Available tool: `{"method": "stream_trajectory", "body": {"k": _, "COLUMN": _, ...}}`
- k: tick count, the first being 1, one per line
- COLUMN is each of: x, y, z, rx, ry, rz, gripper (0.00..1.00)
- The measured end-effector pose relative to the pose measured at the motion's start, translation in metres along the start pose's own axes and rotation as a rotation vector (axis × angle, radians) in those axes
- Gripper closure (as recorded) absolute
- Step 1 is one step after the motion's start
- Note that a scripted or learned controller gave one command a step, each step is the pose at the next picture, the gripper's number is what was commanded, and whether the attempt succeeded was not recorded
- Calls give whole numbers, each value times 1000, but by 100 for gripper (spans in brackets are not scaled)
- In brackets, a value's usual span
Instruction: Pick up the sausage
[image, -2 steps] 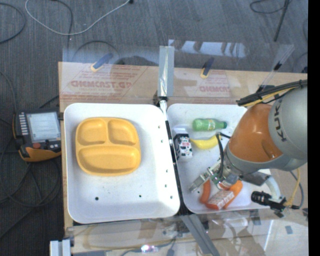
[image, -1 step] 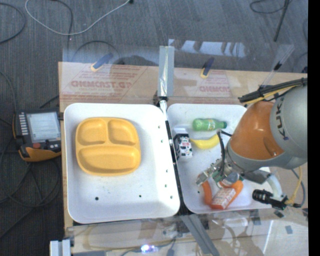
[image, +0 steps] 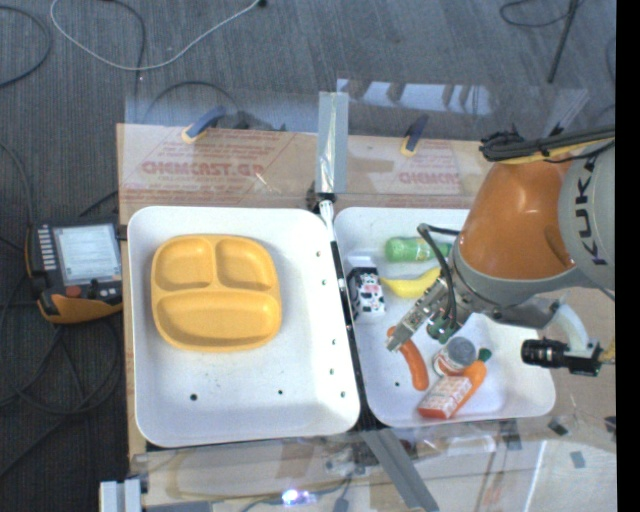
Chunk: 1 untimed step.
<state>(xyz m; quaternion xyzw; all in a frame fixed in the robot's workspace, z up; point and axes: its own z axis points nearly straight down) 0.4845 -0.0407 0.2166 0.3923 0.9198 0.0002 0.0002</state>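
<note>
Sausage (image: 414, 365) is lying in the right bin (image: 530, 405), long axis running near-far, just nearer than the gripper (image: 408, 335) hovering over its far end; whether the gripper is clenched, I cannot tell.

Arm (image: 530, 235) cut off by right frame edge; its orange band covers the upper right of the right bin (image: 380, 400). Banana (image: 412, 285) and green item (image: 408, 249) each partly hidden under arm. Sausage (image: 414, 366): upper end overlapped by gripper (image: 412, 330); finger gap not resolvable. Small black-and-white item (image: 368, 292) too small to identify.
</note>
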Motion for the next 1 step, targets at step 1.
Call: {"method": "stream_trajectory", "body": {"k": 1, "x": -5, "y": -7, "z": 34, "rx": 2, "ry": 3, "rz": 182, "gripper": 100}}
